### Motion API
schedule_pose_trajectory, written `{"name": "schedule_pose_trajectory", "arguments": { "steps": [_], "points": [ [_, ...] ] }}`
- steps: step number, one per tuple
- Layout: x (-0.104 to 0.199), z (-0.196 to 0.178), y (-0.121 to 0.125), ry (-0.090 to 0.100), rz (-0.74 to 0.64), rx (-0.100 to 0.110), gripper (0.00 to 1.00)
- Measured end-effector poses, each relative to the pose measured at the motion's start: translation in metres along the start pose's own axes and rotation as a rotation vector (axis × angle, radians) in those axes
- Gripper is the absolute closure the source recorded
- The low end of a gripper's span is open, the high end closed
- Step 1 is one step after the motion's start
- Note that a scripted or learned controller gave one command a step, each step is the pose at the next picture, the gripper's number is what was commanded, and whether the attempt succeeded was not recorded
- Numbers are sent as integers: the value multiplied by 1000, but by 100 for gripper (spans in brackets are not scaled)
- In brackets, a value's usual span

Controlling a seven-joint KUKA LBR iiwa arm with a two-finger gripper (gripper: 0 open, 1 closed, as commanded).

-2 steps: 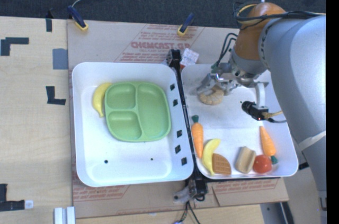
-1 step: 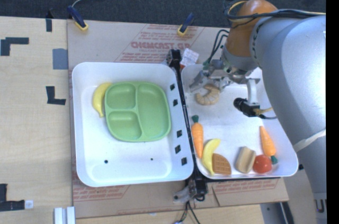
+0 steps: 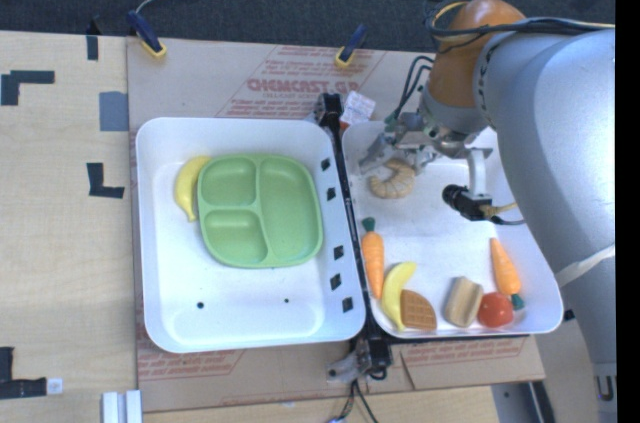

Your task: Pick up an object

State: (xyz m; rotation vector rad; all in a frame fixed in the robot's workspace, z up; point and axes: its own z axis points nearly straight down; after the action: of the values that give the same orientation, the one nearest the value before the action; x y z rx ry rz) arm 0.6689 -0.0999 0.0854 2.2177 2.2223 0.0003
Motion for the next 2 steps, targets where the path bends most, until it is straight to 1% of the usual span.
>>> {"name": "schedule_pose_trajectory", "arguments": {
  "steps": [2],
  "points": [
    [5,0,0,-2,2,0,0]
  ]
}}
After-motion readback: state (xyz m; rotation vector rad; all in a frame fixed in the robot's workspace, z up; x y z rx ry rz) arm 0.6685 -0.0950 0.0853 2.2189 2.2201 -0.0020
